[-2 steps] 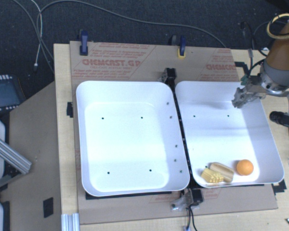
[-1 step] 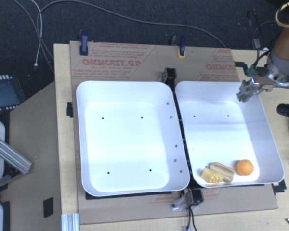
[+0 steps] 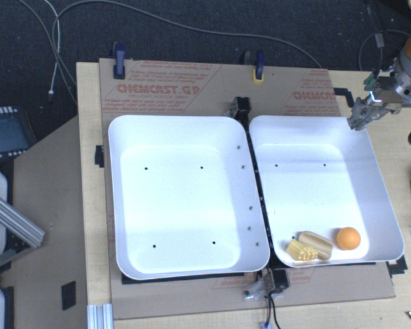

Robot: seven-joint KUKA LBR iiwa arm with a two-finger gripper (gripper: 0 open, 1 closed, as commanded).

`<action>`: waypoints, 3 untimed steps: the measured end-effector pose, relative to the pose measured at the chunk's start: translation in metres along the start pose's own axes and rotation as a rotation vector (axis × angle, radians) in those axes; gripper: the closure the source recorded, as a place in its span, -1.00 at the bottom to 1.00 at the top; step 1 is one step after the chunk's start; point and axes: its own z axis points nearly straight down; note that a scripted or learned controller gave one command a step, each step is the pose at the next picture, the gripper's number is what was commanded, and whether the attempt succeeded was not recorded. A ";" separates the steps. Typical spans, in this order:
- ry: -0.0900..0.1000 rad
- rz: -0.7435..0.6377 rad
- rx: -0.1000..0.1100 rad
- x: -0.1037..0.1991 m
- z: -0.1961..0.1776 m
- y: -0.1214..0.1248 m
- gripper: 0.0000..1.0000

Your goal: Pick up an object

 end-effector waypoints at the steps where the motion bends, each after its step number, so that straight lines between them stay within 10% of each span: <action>1: 0.003 -0.004 0.004 0.057 0.010 -0.001 1.00; 3: 0.002 -0.004 0.003 0.161 0.009 0.001 1.00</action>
